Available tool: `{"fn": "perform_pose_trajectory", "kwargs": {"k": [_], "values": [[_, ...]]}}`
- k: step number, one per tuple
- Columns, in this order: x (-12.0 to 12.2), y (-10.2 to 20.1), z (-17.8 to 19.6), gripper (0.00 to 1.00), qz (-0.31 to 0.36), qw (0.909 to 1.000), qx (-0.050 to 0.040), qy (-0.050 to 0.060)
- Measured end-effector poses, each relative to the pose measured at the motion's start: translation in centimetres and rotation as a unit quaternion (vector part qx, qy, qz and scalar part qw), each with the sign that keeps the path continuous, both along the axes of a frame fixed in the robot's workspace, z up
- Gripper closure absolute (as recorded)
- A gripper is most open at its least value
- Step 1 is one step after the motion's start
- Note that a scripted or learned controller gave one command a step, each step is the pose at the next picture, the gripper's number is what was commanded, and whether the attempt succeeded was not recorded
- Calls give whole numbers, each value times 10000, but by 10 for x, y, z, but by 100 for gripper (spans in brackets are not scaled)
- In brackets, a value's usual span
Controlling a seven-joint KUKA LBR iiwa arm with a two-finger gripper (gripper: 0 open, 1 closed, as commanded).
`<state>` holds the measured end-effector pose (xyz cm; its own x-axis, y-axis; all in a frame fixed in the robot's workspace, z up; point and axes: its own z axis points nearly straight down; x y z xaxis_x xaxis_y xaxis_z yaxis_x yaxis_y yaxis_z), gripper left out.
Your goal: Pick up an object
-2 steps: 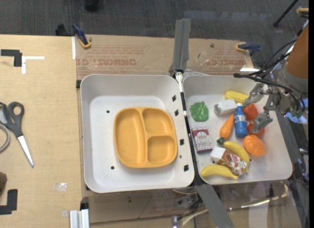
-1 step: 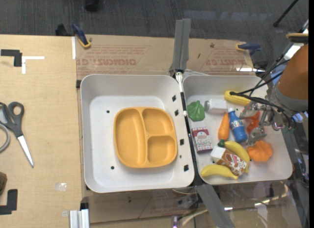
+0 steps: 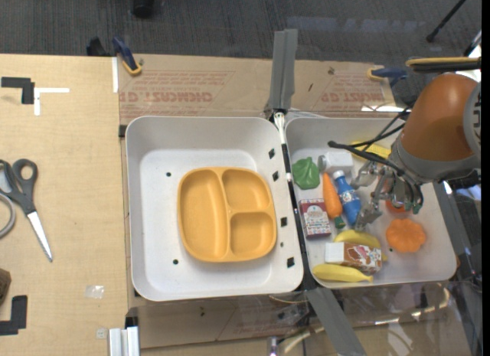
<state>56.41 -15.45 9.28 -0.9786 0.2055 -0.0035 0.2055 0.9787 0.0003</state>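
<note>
Bananas (image 3: pixel 342 272) lie nearest, below the gripper (image 3: pixel 374 207) — which hangs low in the right bin (image 3: pixel 442 266) just beside the blue bottle (image 3: pixel 348 201), finger state impossible to tell — so the approach looks underway, needing descent then closing.

a robotics lab. two white bins (image 3: pixel 138 194) sit on a bench (image 3: pixel 61 194) lined with cardboard (image 3: pixel 191 86), above grey carpet (image 3: pixel 230 2). scissors (image 3: pixel 29 201) and tape marks (image 3: pixel 31 90) lie on the bench.

Two white bins (image 3: pixel 145 217), one yellow divided plate (image 3: pixel 227 214), two bananas (image 3: pixel 342 272), one carrot (image 3: pixel 331 196), one pair of scissors (image 3: pixel 27 205).
</note>
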Motion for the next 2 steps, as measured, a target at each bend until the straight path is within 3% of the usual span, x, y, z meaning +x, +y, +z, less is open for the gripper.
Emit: {"fn": "perform_pose_trajectory", "kwargs": {"k": [1,2], "values": [[67,28,-7,0,-686,9970,-33,345],[79,-48,2,0,53,10000,-8,-17]]}}
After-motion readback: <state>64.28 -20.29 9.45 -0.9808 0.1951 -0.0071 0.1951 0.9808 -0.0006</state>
